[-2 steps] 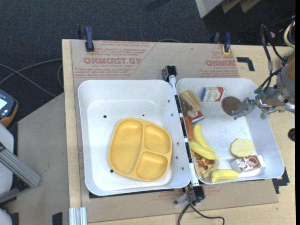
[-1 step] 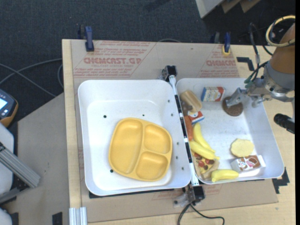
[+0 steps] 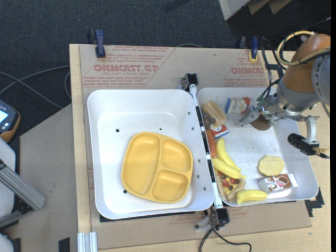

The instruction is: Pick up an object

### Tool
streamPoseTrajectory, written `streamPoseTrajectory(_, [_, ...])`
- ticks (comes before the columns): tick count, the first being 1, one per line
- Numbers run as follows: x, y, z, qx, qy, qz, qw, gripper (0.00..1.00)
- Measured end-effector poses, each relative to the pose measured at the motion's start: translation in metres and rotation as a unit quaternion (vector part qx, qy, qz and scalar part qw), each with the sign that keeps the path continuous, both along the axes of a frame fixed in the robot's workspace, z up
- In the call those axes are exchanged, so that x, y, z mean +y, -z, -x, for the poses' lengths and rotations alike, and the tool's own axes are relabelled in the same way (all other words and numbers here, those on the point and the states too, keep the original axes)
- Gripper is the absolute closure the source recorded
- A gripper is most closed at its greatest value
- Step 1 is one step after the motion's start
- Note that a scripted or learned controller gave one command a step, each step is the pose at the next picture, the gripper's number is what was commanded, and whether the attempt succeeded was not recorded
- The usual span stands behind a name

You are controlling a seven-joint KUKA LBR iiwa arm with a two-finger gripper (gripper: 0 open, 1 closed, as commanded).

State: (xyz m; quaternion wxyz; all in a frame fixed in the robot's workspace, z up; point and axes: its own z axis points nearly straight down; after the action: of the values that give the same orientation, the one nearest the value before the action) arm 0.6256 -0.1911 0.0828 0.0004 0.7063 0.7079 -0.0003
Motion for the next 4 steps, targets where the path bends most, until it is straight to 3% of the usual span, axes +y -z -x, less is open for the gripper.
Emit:
streamPoseTrajectory(1, [-0.019,-0.003,-0.041,0.006,-0.001,-0.004,1.0,0.0])
streamPoseTrajectory(2, [-0.028,-0.004,0.005,-0.001,-0.001,-0.0053,1.0,0.0])
streamPoseTrajectory(3, [0.004,-0.002,-0.041,0.005,-0.003,0.0009,1.0,0.0])
streamPoseTrajectory(4, [-0.029,-0.003,-0.008,-0.001,0.0,-0.0058,1.0,0.0])
